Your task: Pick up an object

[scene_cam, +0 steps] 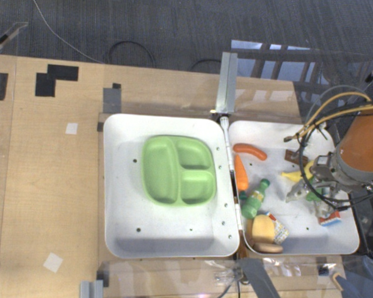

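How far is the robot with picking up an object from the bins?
Nothing looks picked up yet. The tool is low over the right bin, near its right side, but no object can be seen in it. The sausage, carrot, green bottle and yellow block lie in that bin. The green tray sits in the left bin. The grasp and lift are left.

Arm (pixel 362 145) cut off at right edge; jaws hidden.
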`<action>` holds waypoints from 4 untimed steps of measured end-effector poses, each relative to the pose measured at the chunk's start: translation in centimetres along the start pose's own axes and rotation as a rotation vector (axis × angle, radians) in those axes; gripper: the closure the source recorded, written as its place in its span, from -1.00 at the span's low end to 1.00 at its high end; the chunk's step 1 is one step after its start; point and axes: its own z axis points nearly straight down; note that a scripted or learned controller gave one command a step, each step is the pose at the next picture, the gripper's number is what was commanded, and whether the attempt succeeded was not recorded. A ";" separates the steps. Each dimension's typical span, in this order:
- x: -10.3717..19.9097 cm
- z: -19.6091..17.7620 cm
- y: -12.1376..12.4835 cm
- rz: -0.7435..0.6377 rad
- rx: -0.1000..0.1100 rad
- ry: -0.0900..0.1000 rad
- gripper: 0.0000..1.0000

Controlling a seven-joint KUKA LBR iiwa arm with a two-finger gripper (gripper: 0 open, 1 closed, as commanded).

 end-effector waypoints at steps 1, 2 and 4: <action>-6.5 0.6 5.4 -0.125 0.007 -0.003 -1.00; -9.4 1.0 -3.5 -0.128 0.001 -0.003 -1.00; -12.5 0.8 -3.6 -0.005 0.011 0.011 -1.00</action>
